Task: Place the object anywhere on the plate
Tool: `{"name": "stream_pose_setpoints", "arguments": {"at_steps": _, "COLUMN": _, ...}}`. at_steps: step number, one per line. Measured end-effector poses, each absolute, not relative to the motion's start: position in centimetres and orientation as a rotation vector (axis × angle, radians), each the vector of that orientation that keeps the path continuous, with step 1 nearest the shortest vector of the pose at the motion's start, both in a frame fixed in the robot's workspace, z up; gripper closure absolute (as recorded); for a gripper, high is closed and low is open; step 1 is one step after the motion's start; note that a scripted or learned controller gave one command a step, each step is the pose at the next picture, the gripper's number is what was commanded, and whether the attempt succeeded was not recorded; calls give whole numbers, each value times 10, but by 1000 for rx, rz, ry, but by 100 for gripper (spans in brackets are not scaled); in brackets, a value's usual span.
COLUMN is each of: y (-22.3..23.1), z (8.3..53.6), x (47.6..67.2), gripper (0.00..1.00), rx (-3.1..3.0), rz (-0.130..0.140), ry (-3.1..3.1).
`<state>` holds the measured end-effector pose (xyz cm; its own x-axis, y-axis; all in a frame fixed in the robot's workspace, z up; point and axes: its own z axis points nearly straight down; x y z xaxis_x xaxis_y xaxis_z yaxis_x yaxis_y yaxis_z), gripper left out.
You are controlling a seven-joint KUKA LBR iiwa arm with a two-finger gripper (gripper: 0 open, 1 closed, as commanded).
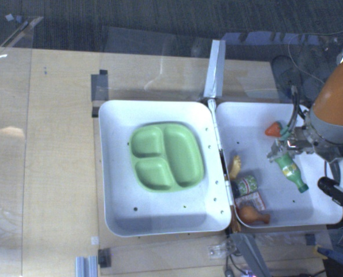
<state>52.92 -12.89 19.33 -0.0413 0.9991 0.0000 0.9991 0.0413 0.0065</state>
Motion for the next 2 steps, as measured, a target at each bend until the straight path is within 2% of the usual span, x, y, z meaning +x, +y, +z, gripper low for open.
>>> {"name": "stream_pose_setpoints", "arguments": {"at_steps": 1, "y": -70, "z": 209, "x": 583, "gripper": 100, "rx": 1995, "rz": 6, "ry": 2420}}
{"name": "stream_pose_setpoints", "arguments": {"at_steps": 2, "y": 32, "z": 185, "x": 596, "gripper": 100, "rx": 2046, "rz": 5, "ry": 2382}}
